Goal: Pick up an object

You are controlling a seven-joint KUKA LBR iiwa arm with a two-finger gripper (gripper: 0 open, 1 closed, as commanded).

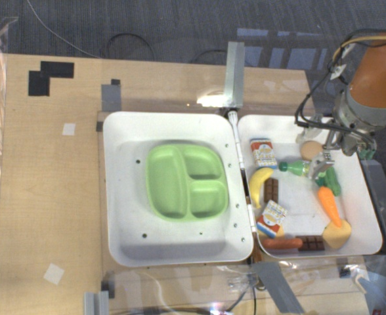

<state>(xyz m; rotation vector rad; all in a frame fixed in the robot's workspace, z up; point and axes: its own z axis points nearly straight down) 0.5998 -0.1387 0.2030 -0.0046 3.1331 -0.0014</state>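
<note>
The right bin [370,231] holds several toy foods. My gripper [321,163] hangs low over the bin's upper middle. It is right beside the cap end of a green bottle [295,168] and just below a beige egg [310,150]. A dark green piece [331,182] sits right under the gripper, topping an orange carrot [329,204]. Whether anything is held is hidden by the gripper body.
A red and white carton [263,153], a banana [258,186], a chocolate bar [272,190], a small carton [272,217], a sausage [282,243] and a cheese wedge [337,235] also lie in the right bin. The left bin [121,241] holds a green divided plate [185,181].
</note>
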